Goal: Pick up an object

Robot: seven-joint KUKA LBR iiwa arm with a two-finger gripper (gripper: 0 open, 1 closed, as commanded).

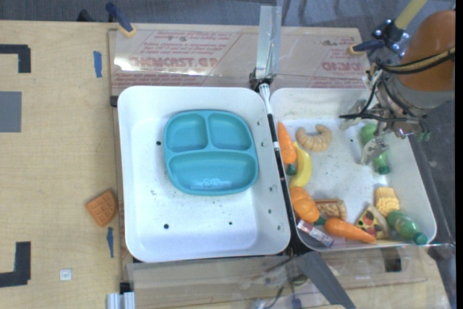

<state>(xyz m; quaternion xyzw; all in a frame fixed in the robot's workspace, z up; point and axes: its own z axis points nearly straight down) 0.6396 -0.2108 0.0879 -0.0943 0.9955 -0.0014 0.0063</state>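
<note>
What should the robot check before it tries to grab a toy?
1. Gripper is over the right bin: ok.
2. A toy lies under it, the green item: ok.
3. Fingers open wide enough: cannot tell, cables hide them.
4. Room around the green item, away from the croissant and the corn: ok.
5. Blue plate in the left bin is out of the way: ok.

a wooden bench (51, 177) bears two white bins (137, 177) side by side and a small waffle toy (102, 207).
</note>
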